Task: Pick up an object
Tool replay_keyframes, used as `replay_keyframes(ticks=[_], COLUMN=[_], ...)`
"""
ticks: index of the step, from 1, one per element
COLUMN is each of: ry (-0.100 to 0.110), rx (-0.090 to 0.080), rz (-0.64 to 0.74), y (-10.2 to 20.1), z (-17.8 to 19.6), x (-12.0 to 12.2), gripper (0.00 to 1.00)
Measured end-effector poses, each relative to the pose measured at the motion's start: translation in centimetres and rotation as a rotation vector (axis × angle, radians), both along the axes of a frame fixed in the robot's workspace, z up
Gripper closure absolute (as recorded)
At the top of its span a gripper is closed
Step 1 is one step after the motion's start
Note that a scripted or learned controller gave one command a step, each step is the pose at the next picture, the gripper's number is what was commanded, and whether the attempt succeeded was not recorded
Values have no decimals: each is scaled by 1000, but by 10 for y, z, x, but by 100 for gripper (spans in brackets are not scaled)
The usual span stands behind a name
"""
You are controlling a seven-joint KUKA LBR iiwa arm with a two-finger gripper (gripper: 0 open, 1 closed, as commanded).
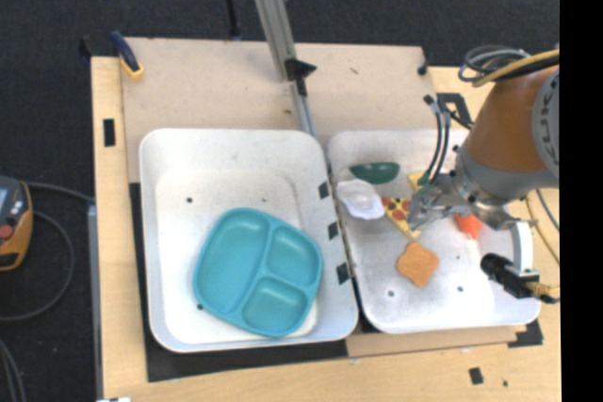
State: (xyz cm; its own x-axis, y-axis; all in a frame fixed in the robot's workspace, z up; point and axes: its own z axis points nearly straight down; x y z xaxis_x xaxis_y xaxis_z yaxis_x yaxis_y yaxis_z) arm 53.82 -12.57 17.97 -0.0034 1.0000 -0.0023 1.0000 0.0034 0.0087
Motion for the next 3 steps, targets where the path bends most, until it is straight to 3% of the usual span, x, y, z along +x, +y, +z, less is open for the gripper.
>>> replay_keyframes(ticks=[1, 2, 3], ry=[2, 8, 5], rx=[0, 0, 3], rz=[-1, -3, 4], y=[-12, -13, 39], z=[52, 37, 49], x=[0, 1, 9], gripper=[100, 100, 100])
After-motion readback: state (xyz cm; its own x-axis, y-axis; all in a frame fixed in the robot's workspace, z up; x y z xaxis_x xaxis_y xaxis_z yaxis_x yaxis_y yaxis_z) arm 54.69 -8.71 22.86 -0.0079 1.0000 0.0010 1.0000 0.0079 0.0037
